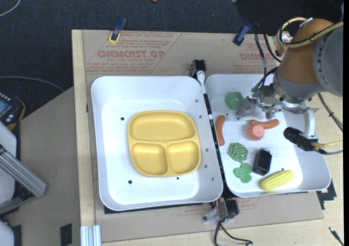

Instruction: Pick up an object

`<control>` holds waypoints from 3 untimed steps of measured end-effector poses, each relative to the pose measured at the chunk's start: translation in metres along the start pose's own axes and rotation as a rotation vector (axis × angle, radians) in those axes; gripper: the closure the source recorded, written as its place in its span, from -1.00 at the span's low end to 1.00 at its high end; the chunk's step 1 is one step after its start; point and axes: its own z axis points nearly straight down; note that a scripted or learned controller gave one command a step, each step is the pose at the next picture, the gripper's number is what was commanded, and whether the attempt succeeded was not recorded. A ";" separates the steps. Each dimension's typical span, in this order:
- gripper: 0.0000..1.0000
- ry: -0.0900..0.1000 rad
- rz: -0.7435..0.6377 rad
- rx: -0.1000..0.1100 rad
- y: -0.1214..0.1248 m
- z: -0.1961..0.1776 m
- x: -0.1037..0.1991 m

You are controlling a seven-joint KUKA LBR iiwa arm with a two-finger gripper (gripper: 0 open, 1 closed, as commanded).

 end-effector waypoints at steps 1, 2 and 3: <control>-1.00 -0.001 0.000 -0.002 0.000 0.027 0.001; 1.00 -0.002 0.001 -0.007 0.001 0.014 0.000; 1.00 -0.003 -0.002 -0.013 0.003 -0.039 0.011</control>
